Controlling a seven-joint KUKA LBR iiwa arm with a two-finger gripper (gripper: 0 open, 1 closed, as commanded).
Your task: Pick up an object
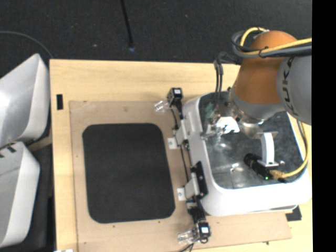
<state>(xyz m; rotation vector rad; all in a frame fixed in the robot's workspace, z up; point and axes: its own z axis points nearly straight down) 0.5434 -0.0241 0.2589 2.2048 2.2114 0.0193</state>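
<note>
Dimly, small greenish object (209, 109), right bin's (247, 202) corner

The black mat (128, 172) on the left of the bench (105, 83) lay bare and open from above on every side. A row of brackets (184, 140) stood between the mat and the white bin (252, 206) on the right. The arm (262, 83) covered the bin's far half, with the tool (224, 126) low at its far left. The bin's near rim was unblocked.
</note>
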